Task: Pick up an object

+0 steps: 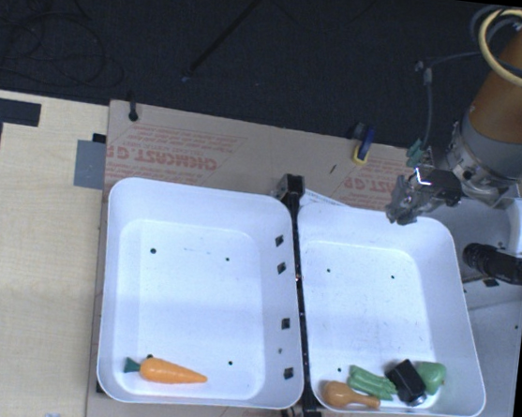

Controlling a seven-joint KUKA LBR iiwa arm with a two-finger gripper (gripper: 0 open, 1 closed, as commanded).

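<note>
An orange carrot [170, 371] with a green top lies in the front left corner of the left bin [127, 262]. In the front right corner of the right bin [384, 242] a small group lies together: a tan pear-shaped piece [349, 397], a green pod [373, 383], a black block [406, 380] and a green round piece [431, 373]. My gripper [404, 211] hangs over the back right rim of the right bin, far from all of them, and nothing shows between its fingers.
A black divider strip [289, 291] runs between the two bins. A blue and yellow clip [363, 146] stands on the cardboard behind the right bin. The arm's grey and orange body [510, 101] fills the top right.
</note>
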